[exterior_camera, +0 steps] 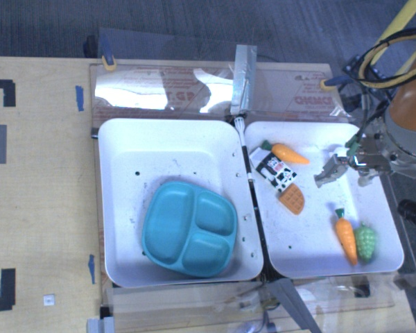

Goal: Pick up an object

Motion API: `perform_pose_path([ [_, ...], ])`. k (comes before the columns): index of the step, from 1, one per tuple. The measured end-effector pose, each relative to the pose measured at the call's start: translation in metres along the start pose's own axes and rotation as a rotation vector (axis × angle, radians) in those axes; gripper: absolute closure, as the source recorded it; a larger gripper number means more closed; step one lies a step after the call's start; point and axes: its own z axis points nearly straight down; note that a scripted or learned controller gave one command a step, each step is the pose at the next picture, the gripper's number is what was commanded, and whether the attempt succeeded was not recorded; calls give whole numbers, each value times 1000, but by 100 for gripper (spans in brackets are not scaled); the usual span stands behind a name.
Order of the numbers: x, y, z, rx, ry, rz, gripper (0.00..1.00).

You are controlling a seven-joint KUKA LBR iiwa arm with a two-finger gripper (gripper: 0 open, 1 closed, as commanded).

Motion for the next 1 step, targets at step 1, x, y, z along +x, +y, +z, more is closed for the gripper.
perform_pose_path([
  [1,-71,-9,137,9,1,39,0],
])
